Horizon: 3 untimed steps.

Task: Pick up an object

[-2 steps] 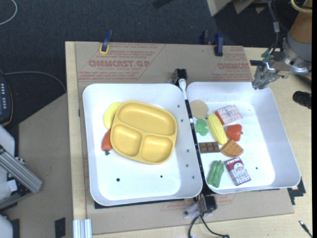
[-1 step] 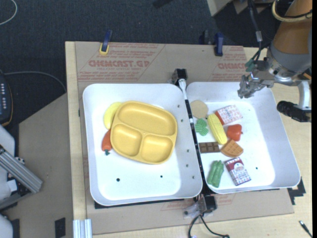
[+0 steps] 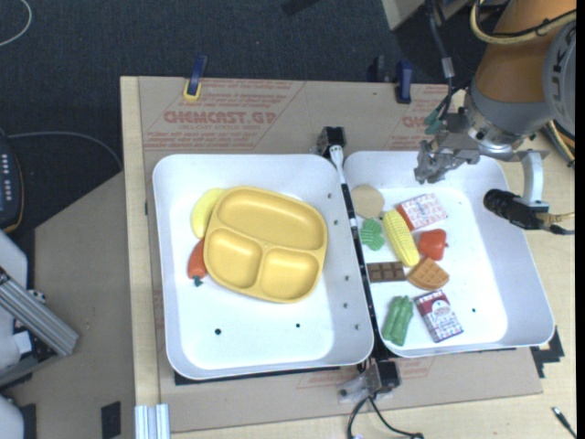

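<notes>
From above at a slant, the tabletop (image 3: 137, 245) carries two white bins. The left bin (image 3: 174, 245) holds a yellow divided tray (image 3: 263, 243). The right bin (image 3: 512, 273) holds toy food clustered together: corn (image 3: 399, 236), a red pepper (image 3: 432, 241), a chocolate bar (image 3: 384, 271). The hand (image 3: 439, 165) hovers over that bin's far edge, carrying nothing; I cannot tell its opening.

Yellow divided tray (image 3: 263, 243), yellow corn (image 3: 400, 237), green pods (image 3: 397, 319), white bins (image 3: 174, 245).
</notes>
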{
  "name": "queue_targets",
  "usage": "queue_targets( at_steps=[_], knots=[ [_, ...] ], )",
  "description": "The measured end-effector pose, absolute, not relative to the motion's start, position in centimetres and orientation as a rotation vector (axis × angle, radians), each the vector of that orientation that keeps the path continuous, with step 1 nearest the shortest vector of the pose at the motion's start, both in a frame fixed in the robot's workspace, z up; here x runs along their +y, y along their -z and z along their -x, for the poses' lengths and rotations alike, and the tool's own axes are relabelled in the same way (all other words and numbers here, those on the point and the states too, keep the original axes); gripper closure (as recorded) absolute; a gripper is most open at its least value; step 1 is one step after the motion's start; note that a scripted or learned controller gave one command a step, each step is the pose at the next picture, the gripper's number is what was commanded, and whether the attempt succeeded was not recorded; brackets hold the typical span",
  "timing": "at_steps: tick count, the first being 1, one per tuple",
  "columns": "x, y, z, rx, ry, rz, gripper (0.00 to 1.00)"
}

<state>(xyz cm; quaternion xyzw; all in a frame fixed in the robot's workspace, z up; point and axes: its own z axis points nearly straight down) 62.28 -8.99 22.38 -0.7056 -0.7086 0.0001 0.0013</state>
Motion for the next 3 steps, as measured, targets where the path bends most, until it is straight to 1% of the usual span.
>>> queue_targets(
  at_steps=[1,2,3],
  knots=[
    [-3.3,-23.1,-60.4,-2.223,-0.001,2.215,1.0],
    [1.2,-21.9,-58.4,-2.223,-0.003,2.213,1.0],
    [6.0,-23.1,-57.1,-2.226,0.001,2.212,1.0]
  ],
)
